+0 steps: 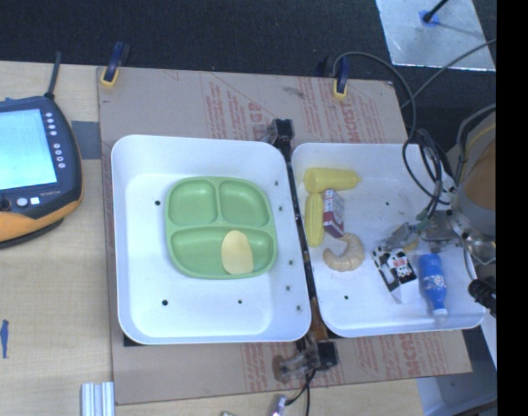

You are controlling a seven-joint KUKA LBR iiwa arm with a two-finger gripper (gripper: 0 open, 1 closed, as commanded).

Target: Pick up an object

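Roughly: two bins (133, 310); one green plate (190, 224); end effector (417, 230) grip state unclear.

- The gripper (413, 232) hangs over the right bin (368, 315), near its right side.
- A small carton (395, 267) lies just below the gripper; a bottle (433, 286) lies to the carton's right.
- Left of the gripper lie a croissant (346, 254), a banana (315, 218) and a small packet (333, 213).
- Far left, the left bin (142, 306) holds a divided plate (213, 215) with an oval piece (237, 252) in its front compartment.
- A tablet (25, 167) sits beyond that bin.
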